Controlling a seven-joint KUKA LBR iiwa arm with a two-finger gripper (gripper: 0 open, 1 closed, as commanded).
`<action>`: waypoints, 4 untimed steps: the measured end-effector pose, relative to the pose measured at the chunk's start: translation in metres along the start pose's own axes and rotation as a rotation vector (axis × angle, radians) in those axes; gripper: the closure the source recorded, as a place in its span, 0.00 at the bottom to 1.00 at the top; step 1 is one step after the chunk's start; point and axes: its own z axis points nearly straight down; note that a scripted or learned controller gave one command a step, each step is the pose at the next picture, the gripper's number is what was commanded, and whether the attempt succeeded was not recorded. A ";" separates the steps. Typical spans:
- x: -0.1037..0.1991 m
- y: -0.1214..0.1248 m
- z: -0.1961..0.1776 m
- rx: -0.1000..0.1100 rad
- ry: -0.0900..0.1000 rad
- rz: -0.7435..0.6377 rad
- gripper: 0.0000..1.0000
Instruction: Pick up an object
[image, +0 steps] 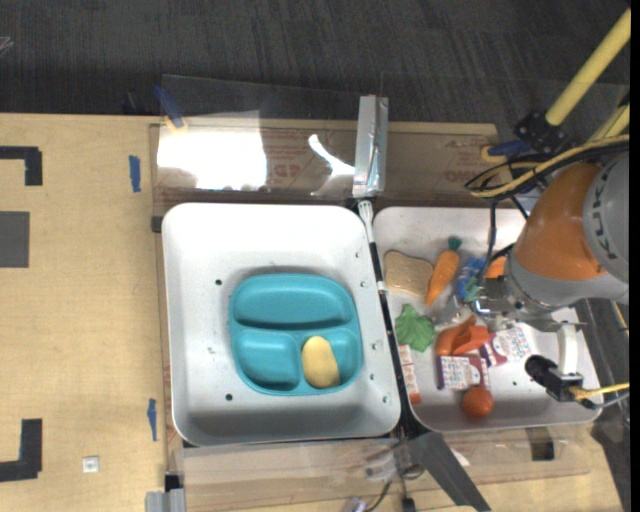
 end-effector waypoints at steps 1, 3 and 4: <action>0.018 0.029 0.000 -0.001 -0.002 -0.070 0.00; 0.019 0.053 -0.028 0.004 -0.001 0.037 1.00; 0.019 0.053 -0.027 0.005 -0.001 0.037 0.00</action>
